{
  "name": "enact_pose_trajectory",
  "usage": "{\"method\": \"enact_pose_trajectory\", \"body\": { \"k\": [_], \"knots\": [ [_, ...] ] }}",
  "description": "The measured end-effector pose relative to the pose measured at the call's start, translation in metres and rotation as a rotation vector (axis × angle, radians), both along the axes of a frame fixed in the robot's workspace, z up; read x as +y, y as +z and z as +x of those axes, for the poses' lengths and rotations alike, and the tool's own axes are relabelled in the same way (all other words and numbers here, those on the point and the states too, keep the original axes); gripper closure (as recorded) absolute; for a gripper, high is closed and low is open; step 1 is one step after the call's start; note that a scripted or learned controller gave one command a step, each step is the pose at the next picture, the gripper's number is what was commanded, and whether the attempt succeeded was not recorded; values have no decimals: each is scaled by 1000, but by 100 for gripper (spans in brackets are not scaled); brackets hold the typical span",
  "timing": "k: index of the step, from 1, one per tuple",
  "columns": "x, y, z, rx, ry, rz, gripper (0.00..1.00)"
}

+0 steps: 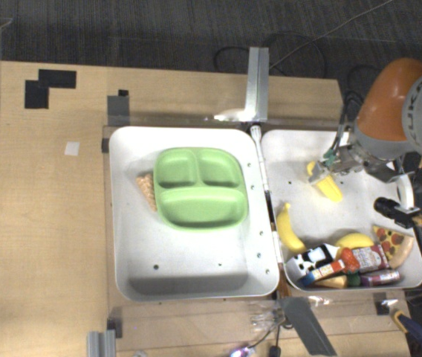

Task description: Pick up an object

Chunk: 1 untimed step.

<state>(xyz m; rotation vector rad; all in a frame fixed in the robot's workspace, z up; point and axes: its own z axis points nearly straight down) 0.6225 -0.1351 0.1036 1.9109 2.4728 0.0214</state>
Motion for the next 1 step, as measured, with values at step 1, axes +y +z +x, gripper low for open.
{"method": "enact_pose_trajectory", "body": {
  "k": [1],
  "knots": [
    [49,92,18,14,-81,0,100]
  ]
}}
